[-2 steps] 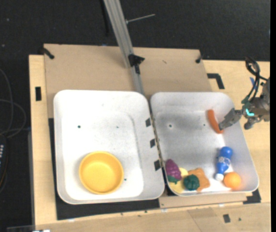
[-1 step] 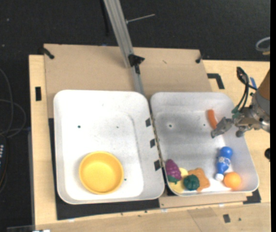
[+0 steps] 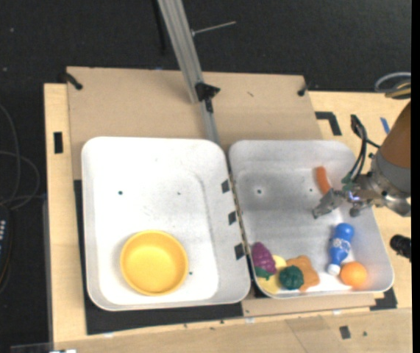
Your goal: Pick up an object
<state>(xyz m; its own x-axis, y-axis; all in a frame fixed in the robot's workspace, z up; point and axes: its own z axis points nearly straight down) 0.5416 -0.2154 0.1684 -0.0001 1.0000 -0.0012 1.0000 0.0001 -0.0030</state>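
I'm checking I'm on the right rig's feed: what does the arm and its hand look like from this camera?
At the view's right edge, the arm shows a rounded orange-brown band above a grey wrist section. Thin dark and greenish cables loop along its left side down to the wrist. The hand is small, grey metal, with slim fingers and a faint bluish-purple spot near its base. No readable markings are visible.

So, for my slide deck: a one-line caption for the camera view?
End effector over the right bin near an orange piece; yellow bowl in the left bin.
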